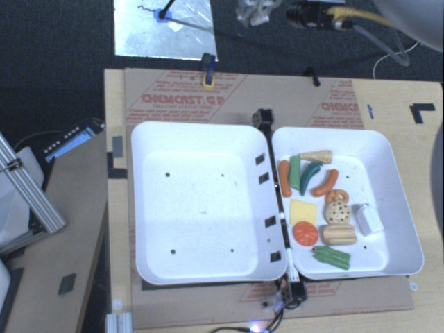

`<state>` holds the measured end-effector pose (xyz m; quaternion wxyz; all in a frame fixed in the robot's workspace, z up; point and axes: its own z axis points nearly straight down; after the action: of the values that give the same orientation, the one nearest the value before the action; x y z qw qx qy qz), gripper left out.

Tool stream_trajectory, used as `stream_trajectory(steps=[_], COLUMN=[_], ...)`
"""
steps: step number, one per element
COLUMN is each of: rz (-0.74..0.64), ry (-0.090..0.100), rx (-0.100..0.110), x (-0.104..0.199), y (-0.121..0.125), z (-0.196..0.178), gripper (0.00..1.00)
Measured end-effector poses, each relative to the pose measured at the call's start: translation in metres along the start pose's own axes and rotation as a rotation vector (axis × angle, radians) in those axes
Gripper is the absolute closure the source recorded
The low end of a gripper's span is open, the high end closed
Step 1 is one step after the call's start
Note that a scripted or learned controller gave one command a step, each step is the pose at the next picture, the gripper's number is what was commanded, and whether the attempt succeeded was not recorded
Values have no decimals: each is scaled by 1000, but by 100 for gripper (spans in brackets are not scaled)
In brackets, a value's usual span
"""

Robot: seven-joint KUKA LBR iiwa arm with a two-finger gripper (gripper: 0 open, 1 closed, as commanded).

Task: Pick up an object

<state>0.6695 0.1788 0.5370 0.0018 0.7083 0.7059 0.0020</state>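
The right bin (395,179) holds several toy foods in a cluster on its left half. Among them are an orange carrot (283,177), a green pod (295,173), a red sausage (325,182), a yellow cheese slice (303,211), a red tomato (305,234), a bread roll (338,236), a pretzel (338,196) and a grey-white block (368,219). A green pepper (331,257) lies nearest the front. My gripper (258,7) hangs high at the top edge of the view, well behind both bins and far from every item.
The left bin (201,200) sits beside the right one, joined by black clips (267,179). A silver sheet (165,19) lies at the back left, with a yellow-and-blue clamp (207,71) on the board's rear edge. An aluminium rail (28,193) stands at the far left.
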Motion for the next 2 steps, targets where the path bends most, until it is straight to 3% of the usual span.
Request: stream_trajectory(steps=[1, 2], rz=[-11, -9], ry=[-2, 5], rx=[17, -10], x=[59, 56], y=[-3, -2], z=[126, -7], gripper=[100, 100])
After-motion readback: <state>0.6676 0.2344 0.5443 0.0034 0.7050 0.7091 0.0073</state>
